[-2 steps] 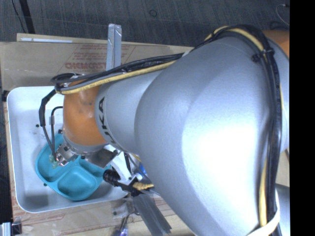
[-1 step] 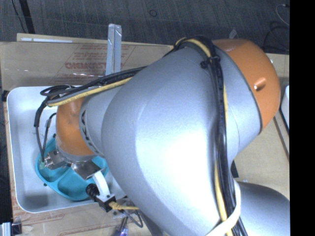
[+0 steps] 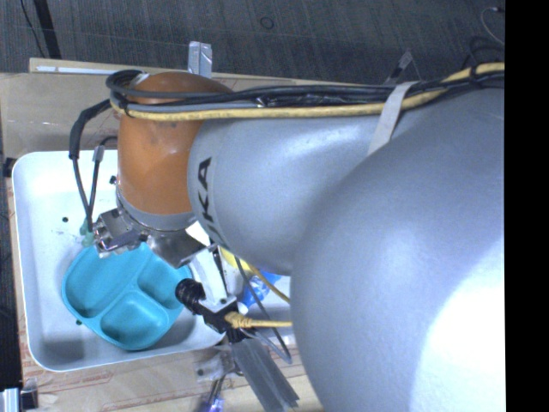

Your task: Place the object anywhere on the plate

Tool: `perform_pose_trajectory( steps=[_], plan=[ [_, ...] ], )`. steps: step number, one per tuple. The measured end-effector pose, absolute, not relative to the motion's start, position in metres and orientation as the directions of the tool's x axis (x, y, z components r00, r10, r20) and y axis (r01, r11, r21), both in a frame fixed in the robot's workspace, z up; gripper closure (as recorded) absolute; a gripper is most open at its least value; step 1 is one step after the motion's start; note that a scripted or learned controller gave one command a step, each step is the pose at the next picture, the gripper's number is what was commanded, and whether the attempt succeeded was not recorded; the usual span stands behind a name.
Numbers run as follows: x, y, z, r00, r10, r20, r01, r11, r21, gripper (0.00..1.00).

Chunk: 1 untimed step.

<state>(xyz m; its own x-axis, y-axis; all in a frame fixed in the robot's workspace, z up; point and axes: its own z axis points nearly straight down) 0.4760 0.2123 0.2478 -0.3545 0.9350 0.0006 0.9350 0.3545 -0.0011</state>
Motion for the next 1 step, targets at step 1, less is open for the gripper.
perform_pose_trajectory(
  steps=[1],
  plan=[
    [0.4753, 0.2082, 0.0915, -0.303, 0.953, 0.0, 0.953, 0.303, -0.003, 1.0]
  ],
)
